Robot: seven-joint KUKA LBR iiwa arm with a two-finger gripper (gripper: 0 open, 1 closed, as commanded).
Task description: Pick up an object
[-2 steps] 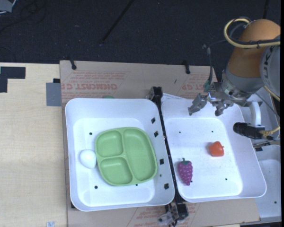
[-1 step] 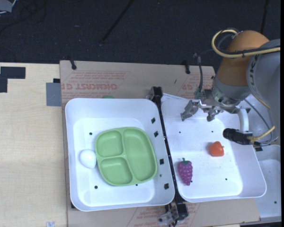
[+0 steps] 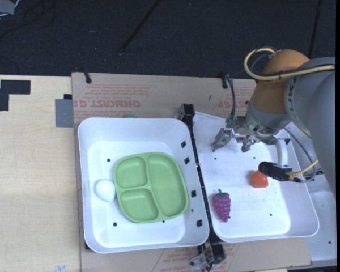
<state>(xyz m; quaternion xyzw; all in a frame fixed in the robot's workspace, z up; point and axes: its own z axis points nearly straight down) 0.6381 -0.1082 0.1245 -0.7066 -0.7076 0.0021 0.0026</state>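
The gripper [image 3: 233, 140] hovers spread and seemingly empty near the right bin's [image 3: 306, 222] back edge; grapes [image 3: 221, 204] lie by its front-left corner.

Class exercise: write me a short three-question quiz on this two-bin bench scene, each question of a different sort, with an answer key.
1. True or false: the green divided plate lies in the left bin.
2. Multiple choice: what lies just left of the plate, close against its edge? A) a red ball B) a white egg C) a blue cup
3. Short answer: name the two items in the right bin, below the gripper.

Key
1. True.
2. B.
3. The purple grape bunch, near the divider between the bins, and the small orange-red fruit, further right. Both lie on the bin floor, apart from the gripper, which hangs over the bin's upper part.
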